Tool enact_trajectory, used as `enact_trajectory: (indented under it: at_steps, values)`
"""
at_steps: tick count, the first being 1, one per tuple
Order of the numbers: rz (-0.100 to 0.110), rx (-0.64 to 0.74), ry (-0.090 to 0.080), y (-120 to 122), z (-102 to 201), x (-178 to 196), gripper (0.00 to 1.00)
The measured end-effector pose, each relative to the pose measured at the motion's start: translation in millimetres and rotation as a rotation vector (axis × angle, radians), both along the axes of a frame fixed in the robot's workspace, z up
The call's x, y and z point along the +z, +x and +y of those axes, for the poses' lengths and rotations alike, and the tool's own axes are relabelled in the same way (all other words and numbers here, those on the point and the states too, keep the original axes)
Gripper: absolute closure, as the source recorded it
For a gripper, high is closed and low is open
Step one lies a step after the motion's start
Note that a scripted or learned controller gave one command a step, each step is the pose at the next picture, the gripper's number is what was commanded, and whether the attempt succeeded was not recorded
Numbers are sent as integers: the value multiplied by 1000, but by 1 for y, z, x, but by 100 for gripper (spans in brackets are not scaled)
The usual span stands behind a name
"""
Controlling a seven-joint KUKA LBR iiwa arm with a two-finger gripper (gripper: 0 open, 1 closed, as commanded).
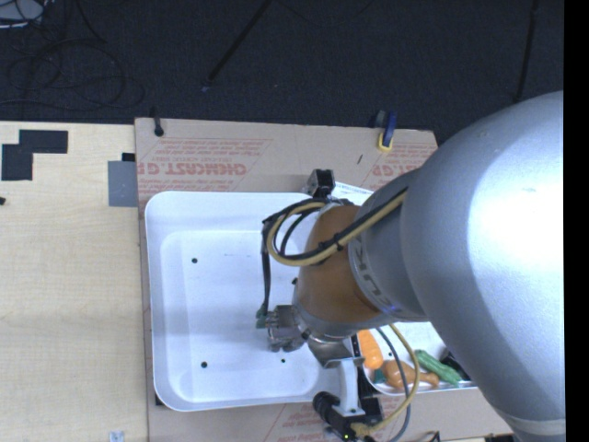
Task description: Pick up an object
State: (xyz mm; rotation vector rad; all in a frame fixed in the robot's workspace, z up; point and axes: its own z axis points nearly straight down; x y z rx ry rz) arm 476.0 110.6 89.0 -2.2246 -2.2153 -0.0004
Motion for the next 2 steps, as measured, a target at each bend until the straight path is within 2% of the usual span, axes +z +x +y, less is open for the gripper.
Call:
enact_trajectory:
  at_steps: [1, 2]
  values:
    - [0, -1, -1, 0, 0, 0, 100]
    - [5, 4, 0, 25, 0, 0, 100]
